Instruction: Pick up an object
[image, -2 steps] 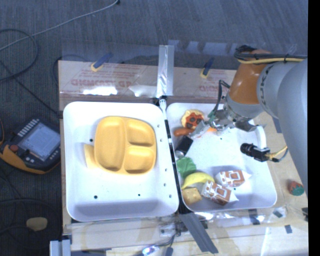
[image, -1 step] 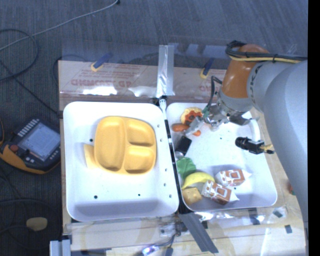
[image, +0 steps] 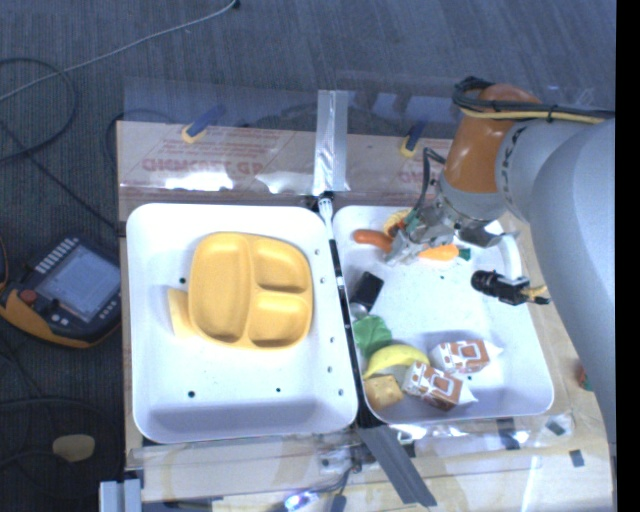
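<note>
Seemingly no pick yet: orange carrot-like piece (image: 374, 238) lies at 12 o'clock in right bin (image: 520, 395), claw (image: 415, 238) just beside it at 3 o'clock. Can't tell claw state. Grasp + lift still left.

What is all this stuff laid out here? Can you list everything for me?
Bins: two, white, side by side on the bench.
Divided tray: one, yellow, left bin.
Carrots: two, orange, right bin's far end.
Black block: one, right bin near the divider.
Green item: one, above a yellow banana-like piece.
Patterned boxes: two, orange-white, right bin's near end.
Handheld controller: one, on the floor, left.
Arm: grey with orange band.
Gripper: over the carrots.
</note>
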